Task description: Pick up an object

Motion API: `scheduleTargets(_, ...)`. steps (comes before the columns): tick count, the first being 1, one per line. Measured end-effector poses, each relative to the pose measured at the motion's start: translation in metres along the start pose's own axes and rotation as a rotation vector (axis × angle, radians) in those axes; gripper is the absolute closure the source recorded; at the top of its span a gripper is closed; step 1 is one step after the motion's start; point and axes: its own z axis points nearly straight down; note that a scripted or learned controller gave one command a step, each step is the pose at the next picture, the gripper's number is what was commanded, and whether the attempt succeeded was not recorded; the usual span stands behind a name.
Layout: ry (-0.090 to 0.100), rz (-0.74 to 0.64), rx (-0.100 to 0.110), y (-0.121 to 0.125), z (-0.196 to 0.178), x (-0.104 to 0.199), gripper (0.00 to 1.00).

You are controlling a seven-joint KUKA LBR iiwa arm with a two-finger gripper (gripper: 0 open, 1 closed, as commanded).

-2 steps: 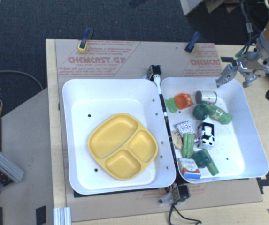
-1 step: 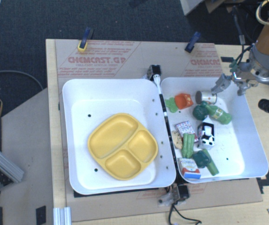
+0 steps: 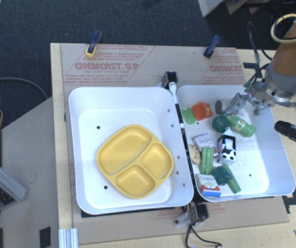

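Approach step, nothing grasped yet. Gripper (image 3: 239,103) sits low over the far side of the right bin (image 3: 271,182), arm (image 3: 287,61) coming in from the right. Can't tell how wide the gripper stands; nothing visibly in it.

Candidate objects lie just beside and nearer the camera than the gripper: green bottle (image 3: 234,124) just below it and closest, orange toy (image 3: 202,110) to its left, small green piece (image 3: 189,115) further left. Further toward the camera: black-white cow toy (image 3: 229,150), printed card (image 3: 202,140), green stick (image 3: 207,160), dark green veg (image 3: 225,177), small carton (image 3: 208,185) at the near rim.

Next move, my guess: shift slightly toward the camera over the green bottle, descend, close. Clutter is tight, so neighbours could get nudged.

Counts: two bins, one yellow tray (image 3: 135,160) with three compartments in the left bin (image 3: 86,138), well left of the gripper. About eight small objects in the right bin. Two clamps (image 3: 92,44) at the tabletop's far edge.
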Motion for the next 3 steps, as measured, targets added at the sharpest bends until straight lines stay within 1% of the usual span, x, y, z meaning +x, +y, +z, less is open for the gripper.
scheduleTargets(1,0.0,0.0,0.0,-0.006,0.047,-0.006,0.0)
scheduleTargets(2,0.0,0.0,-0.002,-0.006,0.063,-0.005,0.0)
scheduleTargets(3,-0.002,0.0,-0.006,-0.005,0.051,-0.005,1.0)
